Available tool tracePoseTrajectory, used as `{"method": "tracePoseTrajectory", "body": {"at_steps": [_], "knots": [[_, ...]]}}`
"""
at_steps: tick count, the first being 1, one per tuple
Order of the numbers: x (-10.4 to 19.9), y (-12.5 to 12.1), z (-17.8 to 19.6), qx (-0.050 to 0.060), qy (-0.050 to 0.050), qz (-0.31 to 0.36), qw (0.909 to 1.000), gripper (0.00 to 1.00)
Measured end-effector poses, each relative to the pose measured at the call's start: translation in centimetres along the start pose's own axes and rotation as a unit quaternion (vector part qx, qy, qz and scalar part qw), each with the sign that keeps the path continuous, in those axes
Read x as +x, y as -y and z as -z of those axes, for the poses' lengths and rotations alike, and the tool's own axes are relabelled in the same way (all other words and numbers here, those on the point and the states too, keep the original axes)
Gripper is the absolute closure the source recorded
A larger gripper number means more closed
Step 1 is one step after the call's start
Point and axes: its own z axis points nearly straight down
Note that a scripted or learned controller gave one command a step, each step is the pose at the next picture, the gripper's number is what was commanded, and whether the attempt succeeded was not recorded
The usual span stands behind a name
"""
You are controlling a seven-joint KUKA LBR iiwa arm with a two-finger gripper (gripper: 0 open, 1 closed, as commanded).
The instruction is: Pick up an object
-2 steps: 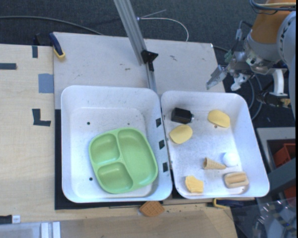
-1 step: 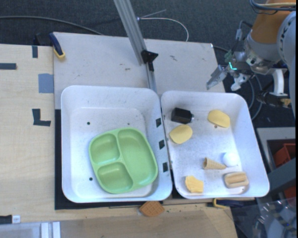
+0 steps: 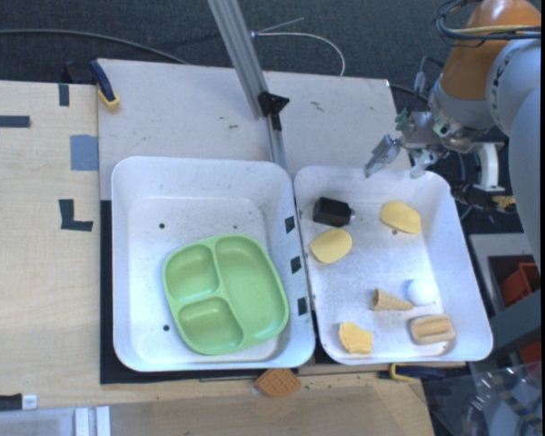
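My gripper [image 3: 401, 159] hangs over the far rim of the right bin [image 3: 463, 271], open, with nothing between its fingers. Below it in that bin lie a black block [image 3: 331, 212], a yellow oval piece [image 3: 401, 216] and a second yellow piece [image 3: 331, 245]. Nearer the front are a tan cone [image 3: 391, 300], a white ball [image 3: 421, 291], a brown loaf-shaped piece [image 3: 431, 329] and a small yellow chunk [image 3: 354, 338]. The yellow oval piece is closest to the gripper, slightly in front of it.
A green divided plate [image 3: 225, 292] lies in the left bin [image 3: 127, 243]. A slanted metal pole [image 3: 245, 53] rises behind the bins' shared edge. A brown waffle piece [image 3: 276, 382] sits outside, in front of the bins. A blue-yellow clamp [image 3: 104, 84] is at the far left.
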Motion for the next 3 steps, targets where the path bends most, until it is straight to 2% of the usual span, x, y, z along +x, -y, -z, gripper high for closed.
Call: {"method": "tracePoseTrajectory", "body": {"at_steps": [2,3], "knots": [[0.0,1.0,-10.0,0.0,0.0,0.0,1.0,0.0],[0.0,1.0,-8.9,0.0,0.0,0.001,1.0,1.0]]}}
